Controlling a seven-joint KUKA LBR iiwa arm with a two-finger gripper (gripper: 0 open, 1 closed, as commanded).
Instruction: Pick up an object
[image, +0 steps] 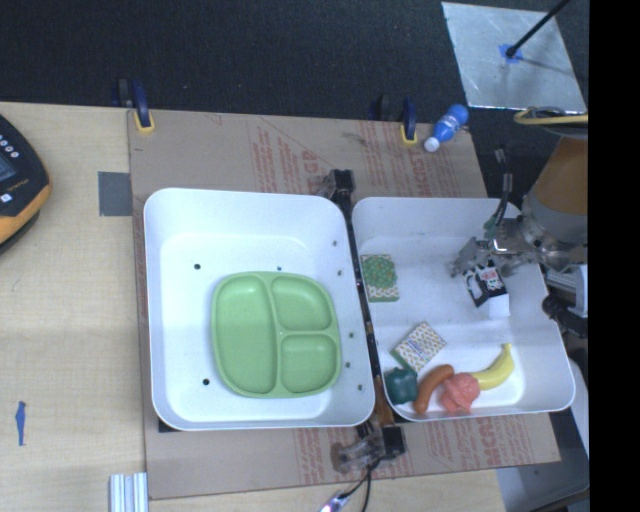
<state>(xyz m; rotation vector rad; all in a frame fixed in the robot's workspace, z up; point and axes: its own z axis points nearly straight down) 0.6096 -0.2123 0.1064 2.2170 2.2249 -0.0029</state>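
My gripper (489, 288) hangs low over the upper right part of the right bin (430, 225), reaching in from the right. Several small objects lie in this bin. A green speckled pad (379, 277) rests by the left wall, and a patterned square packet (419, 345) sits in the middle. Along the front wall lie a dark green pepper (401, 384), an orange-red sausage shape (433, 386), a pink lump (459, 392) and a yellow banana (494, 368). A small white piece (497, 306) shows just below the gripper; whether it is touched I cannot tell.
The left bin (175, 230) holds a light green divided plate (275, 333). A blue and white bottle (446, 127) lies on the bench behind the right bin. Clamps stand at the bench's back edge, and a yellow-black device (15, 190) sits far left.
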